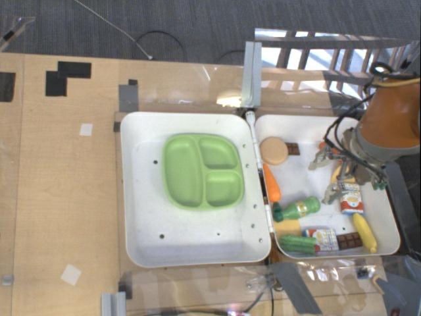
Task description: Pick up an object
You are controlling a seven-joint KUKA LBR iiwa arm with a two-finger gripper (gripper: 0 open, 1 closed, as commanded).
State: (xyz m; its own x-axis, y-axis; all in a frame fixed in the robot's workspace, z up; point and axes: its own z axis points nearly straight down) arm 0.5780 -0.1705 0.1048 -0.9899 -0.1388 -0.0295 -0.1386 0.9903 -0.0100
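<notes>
The right bin holds several toy foods. A tan round bun lies at the back left with a small brown block beside it. Below it, an orange carrot runs along the left wall. A green bottle lies in the middle, and a green cucumber lies at the front. My gripper hangs low over the right half of this bin, just left of and above a small red and white carton. The arm's orange band hides the bin's back right corner.
A green divided plate sits in the left bin. A yellow banana, a small labelled pack and a brown bar lie along the right bin's front. A metal post stands behind the bins' shared wall.
</notes>
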